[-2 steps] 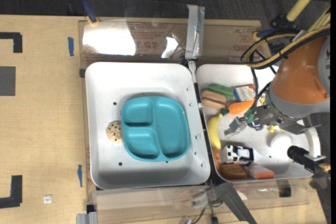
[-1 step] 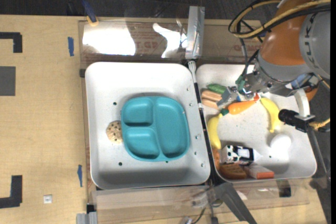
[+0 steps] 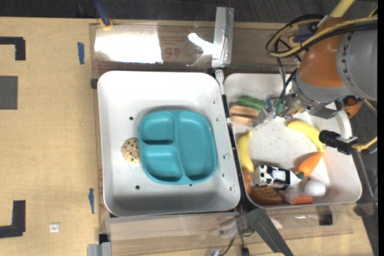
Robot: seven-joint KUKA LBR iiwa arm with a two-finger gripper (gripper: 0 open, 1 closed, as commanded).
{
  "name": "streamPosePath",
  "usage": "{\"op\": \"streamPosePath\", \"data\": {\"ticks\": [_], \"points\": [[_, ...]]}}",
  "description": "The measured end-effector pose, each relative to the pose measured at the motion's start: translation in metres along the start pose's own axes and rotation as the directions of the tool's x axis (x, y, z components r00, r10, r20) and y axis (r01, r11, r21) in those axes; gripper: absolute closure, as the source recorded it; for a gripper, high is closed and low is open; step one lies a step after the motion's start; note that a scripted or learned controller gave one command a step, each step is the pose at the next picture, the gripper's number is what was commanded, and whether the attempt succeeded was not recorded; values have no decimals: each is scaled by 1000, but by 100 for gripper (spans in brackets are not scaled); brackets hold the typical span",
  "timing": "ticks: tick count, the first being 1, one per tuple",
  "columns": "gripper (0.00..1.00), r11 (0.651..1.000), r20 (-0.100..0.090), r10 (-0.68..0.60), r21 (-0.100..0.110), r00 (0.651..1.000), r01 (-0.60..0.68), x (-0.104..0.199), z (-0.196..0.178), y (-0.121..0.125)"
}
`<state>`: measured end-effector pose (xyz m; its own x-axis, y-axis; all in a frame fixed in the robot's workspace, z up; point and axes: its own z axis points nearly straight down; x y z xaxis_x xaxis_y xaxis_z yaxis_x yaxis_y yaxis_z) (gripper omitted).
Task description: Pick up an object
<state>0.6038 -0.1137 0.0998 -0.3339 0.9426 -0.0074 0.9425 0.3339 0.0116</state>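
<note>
My gripper [image 3: 271,112] hangs low over the back of the right bin [image 3: 345,189], reaching in from the right under the orange wrist band [image 3: 319,68]. It sits just right of a hot dog toy [image 3: 242,113] and a green piece [image 3: 251,101]. A yellow banana [image 3: 305,130] lies to its right and another yellow banana [image 3: 243,151] curves along the bin's left wall. Toward the front lie a black-and-white cow toy [image 3: 275,175], an orange carrot [image 3: 310,163], a white egg [image 3: 314,188] and a brown piece [image 3: 267,194].
The left bin [image 3: 114,99] holds a teal divided plate [image 3: 178,145] with a cookie [image 3: 130,150] beside it on the left. A metal divider post [image 3: 223,36] stands behind the bins. Cables [image 3: 288,39] loop near the arm at the back right.
</note>
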Motion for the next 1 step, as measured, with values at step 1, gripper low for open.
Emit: {"op": "streamPosePath", "data": {"ticks": [1], "points": [[0,1000,-5,-18,14,1000,18,-20,9,61]]}}
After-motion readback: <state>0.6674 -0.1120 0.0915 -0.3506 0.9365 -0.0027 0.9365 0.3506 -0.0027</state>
